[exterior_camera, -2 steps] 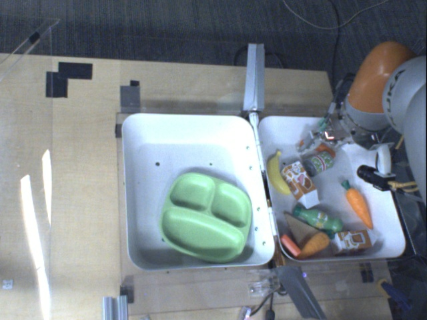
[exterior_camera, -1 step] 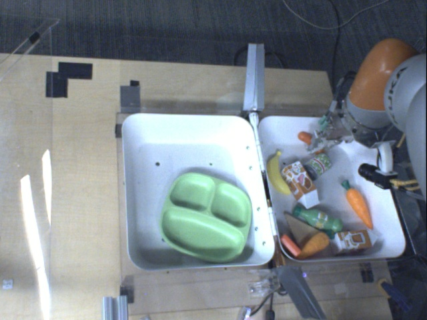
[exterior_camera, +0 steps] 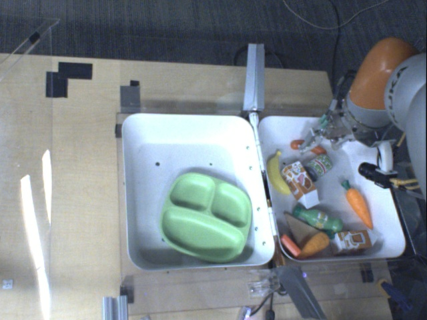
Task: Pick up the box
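A small carton box [exterior_camera: 299, 181] with a red and white print lies near the middle of the right bin [exterior_camera: 395, 229], beside a yellow banana [exterior_camera: 277, 173]. A second, brown carton box [exterior_camera: 351, 241] rests in the bin's front right corner. My gripper [exterior_camera: 328, 131] hangs over the back of the right bin, below the grey arm with its orange band [exterior_camera: 375, 72]. It is apart from both boxes, behind the printed one. A small red item [exterior_camera: 298, 144] and a dark can [exterior_camera: 319, 166] lie just in front of the gripper.
The right bin also holds a green bottle [exterior_camera: 319, 219], a carrot [exterior_camera: 359, 205], an orange piece [exterior_camera: 313, 245] and a brown wedge [exterior_camera: 299, 227]. A green divided plate [exterior_camera: 207, 216] sits in the left bin [exterior_camera: 143, 145]. A metal divider [exterior_camera: 254, 79] stands between the bins.
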Available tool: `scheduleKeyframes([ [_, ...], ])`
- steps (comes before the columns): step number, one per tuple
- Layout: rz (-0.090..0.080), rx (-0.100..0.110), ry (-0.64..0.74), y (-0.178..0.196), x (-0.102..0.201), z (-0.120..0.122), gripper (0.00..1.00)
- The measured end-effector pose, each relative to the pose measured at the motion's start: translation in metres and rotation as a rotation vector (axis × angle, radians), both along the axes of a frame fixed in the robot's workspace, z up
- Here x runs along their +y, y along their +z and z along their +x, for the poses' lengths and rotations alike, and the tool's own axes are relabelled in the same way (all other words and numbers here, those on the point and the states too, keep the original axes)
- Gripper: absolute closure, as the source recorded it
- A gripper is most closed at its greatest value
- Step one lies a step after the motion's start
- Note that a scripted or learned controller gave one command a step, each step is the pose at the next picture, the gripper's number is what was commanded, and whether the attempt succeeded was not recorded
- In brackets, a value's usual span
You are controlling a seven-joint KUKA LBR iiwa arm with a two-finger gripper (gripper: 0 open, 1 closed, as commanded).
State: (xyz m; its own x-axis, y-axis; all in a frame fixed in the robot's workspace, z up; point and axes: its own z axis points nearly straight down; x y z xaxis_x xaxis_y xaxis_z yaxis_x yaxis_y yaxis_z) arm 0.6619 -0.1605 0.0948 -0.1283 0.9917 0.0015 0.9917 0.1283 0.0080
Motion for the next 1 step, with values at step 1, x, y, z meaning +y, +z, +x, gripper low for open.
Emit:
scheduleKeyframes([
  [1,0.009,0.017,0.009,-0.0103,-0.0388,0.0083,0.00],
])
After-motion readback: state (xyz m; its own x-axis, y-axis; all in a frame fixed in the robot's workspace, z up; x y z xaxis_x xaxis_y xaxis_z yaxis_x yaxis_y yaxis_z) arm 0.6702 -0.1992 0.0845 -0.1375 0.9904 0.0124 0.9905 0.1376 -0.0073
